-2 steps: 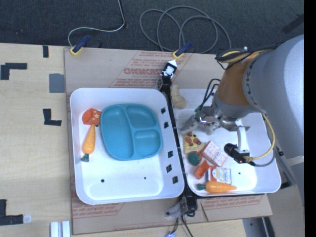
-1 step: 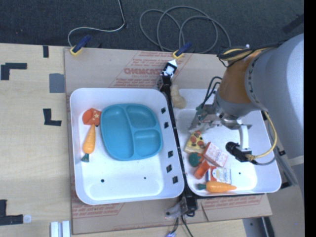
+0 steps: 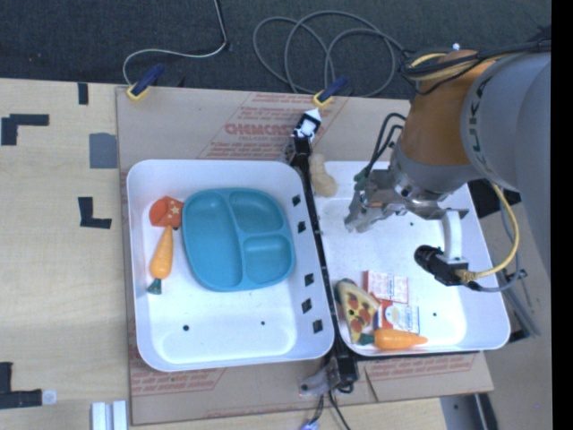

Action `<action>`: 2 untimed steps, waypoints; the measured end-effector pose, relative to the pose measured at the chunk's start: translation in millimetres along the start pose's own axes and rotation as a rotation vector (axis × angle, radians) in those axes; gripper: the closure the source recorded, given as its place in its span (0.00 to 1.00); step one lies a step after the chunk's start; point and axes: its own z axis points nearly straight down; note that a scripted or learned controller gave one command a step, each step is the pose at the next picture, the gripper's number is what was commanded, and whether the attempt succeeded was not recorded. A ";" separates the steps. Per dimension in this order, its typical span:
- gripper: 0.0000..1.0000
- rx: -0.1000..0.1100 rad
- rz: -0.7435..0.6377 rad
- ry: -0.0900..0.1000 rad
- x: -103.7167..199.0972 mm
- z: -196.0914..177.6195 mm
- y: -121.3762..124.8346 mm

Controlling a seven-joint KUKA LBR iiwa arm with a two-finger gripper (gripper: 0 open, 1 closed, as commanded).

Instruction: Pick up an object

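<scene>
Two white bins side by side: left bin (image 3: 148,330) with a blue divided plate (image 3: 238,238), an orange carrot (image 3: 162,254) and a red piece (image 3: 165,210). Right bin (image 3: 488,321) under the gripper (image 3: 356,223), fingers seemingly together and clasping nothing, though too blurred to be sure. Well apart, toward the near edge: pizza slice (image 3: 358,310), small carrot (image 3: 399,338), white packet (image 3: 389,287).
</scene>
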 end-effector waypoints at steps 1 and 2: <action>1.00 0.001 0.002 -0.002 -88.6 -45.2 9.5; 1.00 0.005 0.001 0.001 -55.1 30.6 -58.4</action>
